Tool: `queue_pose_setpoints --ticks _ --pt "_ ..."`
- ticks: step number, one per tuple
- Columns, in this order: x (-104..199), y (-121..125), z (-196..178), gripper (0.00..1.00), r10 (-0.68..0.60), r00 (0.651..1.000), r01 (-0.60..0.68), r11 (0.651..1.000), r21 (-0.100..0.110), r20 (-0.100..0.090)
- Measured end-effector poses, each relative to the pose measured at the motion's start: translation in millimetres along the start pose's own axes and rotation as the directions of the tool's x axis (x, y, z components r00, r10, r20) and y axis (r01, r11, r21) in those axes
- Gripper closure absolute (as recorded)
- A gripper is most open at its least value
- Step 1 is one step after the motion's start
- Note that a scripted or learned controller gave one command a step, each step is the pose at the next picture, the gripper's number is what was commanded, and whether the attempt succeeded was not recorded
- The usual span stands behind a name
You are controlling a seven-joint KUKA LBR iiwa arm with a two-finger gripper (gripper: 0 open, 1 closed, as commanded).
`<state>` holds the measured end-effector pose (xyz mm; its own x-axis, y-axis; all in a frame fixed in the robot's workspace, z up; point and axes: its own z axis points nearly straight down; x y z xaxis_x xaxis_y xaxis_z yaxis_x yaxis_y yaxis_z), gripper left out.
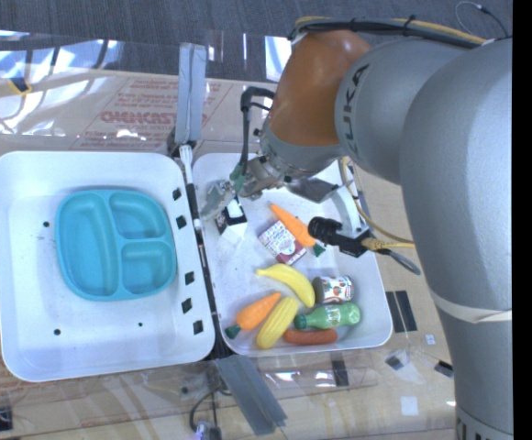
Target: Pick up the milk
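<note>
Milk [277,237] lies mid-bin, carrot [292,224] touching, claw [226,200] beside the left wall, grip state unclear

The milk [278,237] is a small carton, white with a dark red printed face, lying tilted on the floor of the right bin [376,333], a little right of the frame's center. An orange carrot [292,225] lies just beside its upper right edge, and a yellow banana [289,280] lies just below it.
</note>
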<state>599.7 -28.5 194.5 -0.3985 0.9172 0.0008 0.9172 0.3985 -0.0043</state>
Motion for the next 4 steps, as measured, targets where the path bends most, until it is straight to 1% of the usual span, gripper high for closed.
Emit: queue_pose_setpoints --ticks 1,2,3,4 --pt "22 7 3 0.0 -0.032 1.0 0.032 1.0 0.0 -0.001" --pt "-28 -28 4 0.0 -0.012 1.0 0.012 1.0 0.002 -0.002" --pt "35 26 3 0.0 0.025 1.0 -0.025 1.0 -0.003 0.001" --pt "47 5 4 0.0 -0.022 1.0 0.022 1.0 0.0 -0.001"
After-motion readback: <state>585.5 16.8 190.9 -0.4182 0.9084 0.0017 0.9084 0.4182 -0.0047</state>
